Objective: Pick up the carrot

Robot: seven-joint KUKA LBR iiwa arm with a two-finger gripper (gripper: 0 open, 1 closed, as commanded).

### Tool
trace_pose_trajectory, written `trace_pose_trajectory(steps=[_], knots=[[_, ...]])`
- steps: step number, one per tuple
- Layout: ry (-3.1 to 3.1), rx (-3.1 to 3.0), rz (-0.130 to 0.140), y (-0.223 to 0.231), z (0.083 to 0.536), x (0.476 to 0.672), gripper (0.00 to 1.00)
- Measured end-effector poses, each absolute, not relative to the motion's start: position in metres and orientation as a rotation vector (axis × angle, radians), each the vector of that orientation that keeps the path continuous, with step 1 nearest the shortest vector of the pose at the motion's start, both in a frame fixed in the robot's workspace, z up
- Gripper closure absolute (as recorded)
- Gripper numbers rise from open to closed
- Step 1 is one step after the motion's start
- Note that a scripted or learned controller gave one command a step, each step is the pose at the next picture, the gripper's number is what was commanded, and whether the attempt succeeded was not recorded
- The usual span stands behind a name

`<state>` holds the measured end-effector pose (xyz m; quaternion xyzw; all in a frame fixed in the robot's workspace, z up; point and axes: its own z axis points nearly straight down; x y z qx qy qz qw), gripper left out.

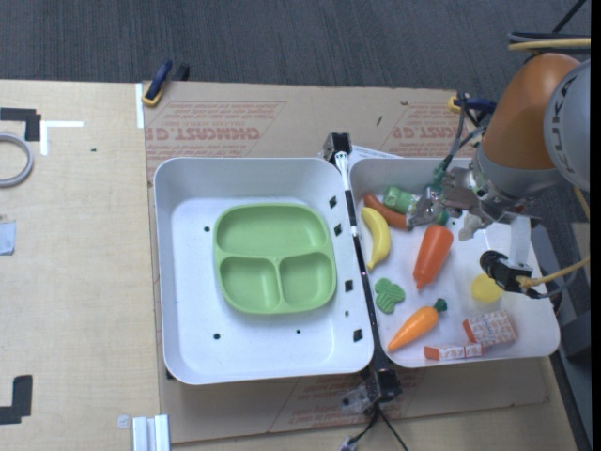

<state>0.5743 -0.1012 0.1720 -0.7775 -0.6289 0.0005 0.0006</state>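
Box (488, 328) at right bin (526, 346) front edge, carrot (414, 326) beside it (free all round); gripper (439, 216) pinches a second carrot (432, 255) near banana (377, 235).

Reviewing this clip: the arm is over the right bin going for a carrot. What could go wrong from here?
1. Two carrots lie near each other: a large carrot right under the pincer and a small carrot lower down. The pick could be ambiguous.
2. The large carrot is crowded by the banana and a green block, so the pincer might nudge or catch those instead.
3. The carrot tapers and may slip out.
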Motion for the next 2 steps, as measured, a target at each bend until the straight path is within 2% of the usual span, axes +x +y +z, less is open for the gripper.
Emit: trace_pose_trajectory(steps=[1, 2], knots=[[-1.939, -2.47, 0.001, -0.119, 0.092, 0.502, 0.0], [-1.601, -2.702, 0.002, -0.093, 0.112, 0.541, 0.0]])
